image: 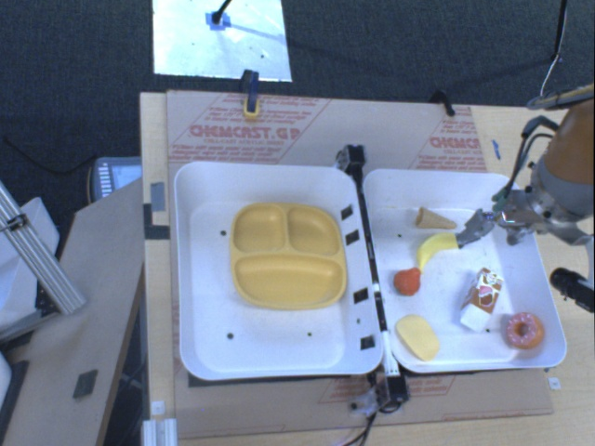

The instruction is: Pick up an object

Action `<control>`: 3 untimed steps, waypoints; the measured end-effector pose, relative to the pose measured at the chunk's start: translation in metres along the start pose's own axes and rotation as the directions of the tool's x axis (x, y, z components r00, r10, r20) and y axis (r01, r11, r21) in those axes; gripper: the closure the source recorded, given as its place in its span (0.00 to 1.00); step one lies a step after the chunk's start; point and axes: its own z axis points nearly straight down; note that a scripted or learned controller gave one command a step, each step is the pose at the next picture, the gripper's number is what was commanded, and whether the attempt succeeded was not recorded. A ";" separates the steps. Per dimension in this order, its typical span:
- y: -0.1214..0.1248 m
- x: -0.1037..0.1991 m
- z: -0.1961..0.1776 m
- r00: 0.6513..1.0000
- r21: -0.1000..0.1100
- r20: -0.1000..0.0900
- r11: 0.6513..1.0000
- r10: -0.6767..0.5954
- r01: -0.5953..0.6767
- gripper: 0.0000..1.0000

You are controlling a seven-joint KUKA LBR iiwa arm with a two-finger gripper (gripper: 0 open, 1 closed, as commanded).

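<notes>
Banana [437, 246], long axis slanting up-right, upper tip at jaws [476, 227]

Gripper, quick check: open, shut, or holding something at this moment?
Gripper: cannot be told. It sits above the right bin, next to the banana, and no object is seen between its fingers.

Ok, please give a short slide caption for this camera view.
Gripper beside the banana in the right bin; yellow tray in the left.

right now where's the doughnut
The pink doughnut lies in the right bin, at its near right corner, just right of the small carton.
</notes>
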 end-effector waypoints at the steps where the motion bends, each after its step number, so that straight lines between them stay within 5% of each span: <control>1: 0.003 -0.005 0.061 1.000 0.003 0.000 1.000 0.002 -0.002 0.00; 2: 0.002 -0.004 0.113 1.000 0.003 -0.001 1.000 0.002 -0.002 0.00; 3: 0.004 -0.005 0.100 1.000 -0.003 0.001 1.000 0.003 -0.003 1.00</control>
